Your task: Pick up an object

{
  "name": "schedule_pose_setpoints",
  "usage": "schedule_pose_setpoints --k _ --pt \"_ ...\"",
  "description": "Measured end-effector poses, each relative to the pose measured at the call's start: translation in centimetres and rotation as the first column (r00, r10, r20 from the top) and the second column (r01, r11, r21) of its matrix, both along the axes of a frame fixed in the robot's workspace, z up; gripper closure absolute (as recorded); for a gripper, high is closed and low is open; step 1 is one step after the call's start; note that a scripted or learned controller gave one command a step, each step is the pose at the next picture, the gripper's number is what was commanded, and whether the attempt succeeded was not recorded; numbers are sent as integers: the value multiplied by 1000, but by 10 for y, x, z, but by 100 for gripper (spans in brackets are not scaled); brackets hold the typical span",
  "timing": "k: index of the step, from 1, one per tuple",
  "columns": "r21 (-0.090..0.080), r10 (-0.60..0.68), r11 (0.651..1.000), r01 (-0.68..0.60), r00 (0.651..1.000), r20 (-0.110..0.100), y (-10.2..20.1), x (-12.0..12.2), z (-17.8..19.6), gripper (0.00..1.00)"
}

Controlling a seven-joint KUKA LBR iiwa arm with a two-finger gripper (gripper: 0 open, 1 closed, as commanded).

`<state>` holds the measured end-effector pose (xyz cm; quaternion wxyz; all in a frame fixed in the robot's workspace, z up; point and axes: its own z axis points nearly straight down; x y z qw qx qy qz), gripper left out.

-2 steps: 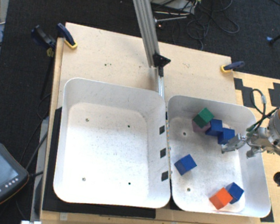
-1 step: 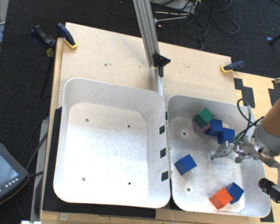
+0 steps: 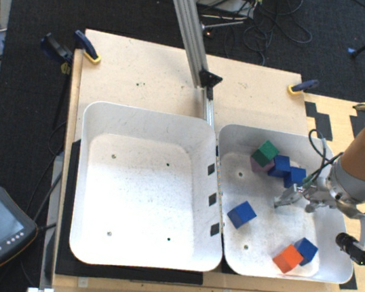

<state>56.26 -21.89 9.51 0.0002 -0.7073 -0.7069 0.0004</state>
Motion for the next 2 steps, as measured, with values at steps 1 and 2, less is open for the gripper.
schedule_pose_setpoints --k 1,2 --pt "-1 0 1000 0 1000 3 0 1 11 100" --pt "-2 2 1000 -2 1000 7 -2 6 54 100"
